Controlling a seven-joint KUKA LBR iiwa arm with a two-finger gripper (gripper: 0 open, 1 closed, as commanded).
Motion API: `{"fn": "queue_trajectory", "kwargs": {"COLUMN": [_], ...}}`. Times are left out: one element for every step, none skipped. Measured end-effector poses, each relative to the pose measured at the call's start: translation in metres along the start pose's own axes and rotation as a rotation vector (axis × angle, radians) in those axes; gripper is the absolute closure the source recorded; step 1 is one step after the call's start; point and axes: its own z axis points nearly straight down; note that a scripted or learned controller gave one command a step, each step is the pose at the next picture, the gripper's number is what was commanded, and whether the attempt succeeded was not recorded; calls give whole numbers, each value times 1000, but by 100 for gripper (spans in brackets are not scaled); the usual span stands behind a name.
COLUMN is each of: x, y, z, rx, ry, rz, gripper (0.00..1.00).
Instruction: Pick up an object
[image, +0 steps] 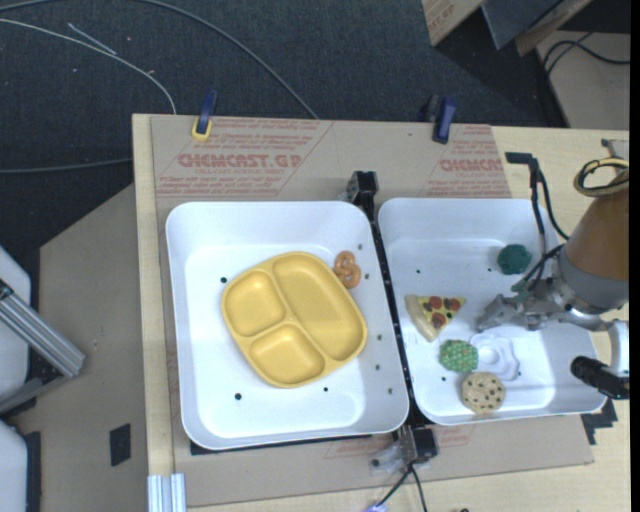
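In the right bin (440, 215) lie a toy pizza slice (436, 313), a dark green ball (514, 259), a light green knobbly piece (459, 355), a chocolate-chip cookie (483, 392) and a small white piece (498, 356). My gripper (508, 310) hangs low over the right half of this bin. It is to the right of the pizza slice, below the green ball and just above the white piece. I see nothing held in it. The grey arm with its orange band (605, 240) comes in from the right.
The left bin (200, 380) holds a yellow three-part plate (292, 317) and a small orange pretzel-like piece (347, 268) at the plate's upper right. A black divider (385, 300) separates the bins. Cables (540, 205) run along the right bin's far right side.
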Motion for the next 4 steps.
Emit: {"fn": "queue_trajectory", "kwargs": {"x": [0,-3,-4,-4], "y": [1,11,10,12], "z": [-12,-71,-114,-168], "rx": [-4,-12,-11,-13], "ry": [-2,-6,-6,-6], "rz": [0,-1,-1,-1], "gripper": [100,100,100,100]}}
